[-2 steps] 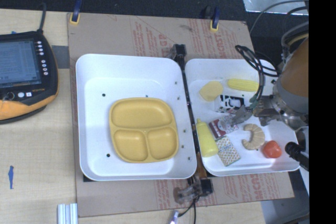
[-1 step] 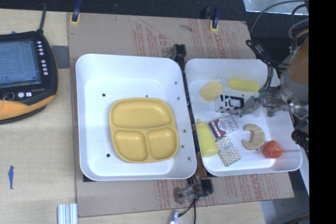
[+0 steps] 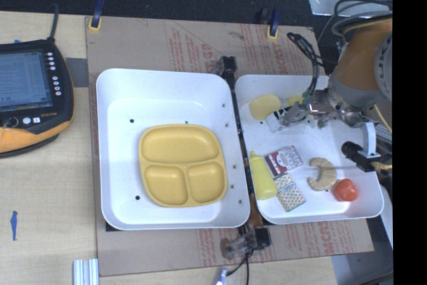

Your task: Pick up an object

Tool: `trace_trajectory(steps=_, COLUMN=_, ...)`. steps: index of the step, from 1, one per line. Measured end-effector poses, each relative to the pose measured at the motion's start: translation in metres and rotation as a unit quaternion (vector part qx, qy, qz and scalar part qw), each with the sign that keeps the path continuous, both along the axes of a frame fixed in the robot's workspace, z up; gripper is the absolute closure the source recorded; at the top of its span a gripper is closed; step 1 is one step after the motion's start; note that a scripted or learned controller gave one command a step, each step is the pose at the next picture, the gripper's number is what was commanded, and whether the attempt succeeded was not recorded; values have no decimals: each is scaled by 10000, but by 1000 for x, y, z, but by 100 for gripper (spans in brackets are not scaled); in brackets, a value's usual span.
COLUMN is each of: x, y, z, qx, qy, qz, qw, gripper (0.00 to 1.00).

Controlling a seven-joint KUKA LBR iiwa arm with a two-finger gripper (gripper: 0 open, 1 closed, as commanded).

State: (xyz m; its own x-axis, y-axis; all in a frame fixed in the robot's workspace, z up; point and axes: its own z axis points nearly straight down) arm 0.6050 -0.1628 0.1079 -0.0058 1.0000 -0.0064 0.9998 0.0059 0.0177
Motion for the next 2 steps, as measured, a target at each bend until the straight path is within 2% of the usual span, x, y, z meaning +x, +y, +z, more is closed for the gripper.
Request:
trace_trajectory(steps=1, x=49, y=-18, z=-5, qx=110, qy=177, qz=-10, qw=9998, gripper=0)
trace_trajectory(steps=2, x=52, y=-49, z=78, qx=29, qy=88, qz=-10, qw=10000, gripper=0)
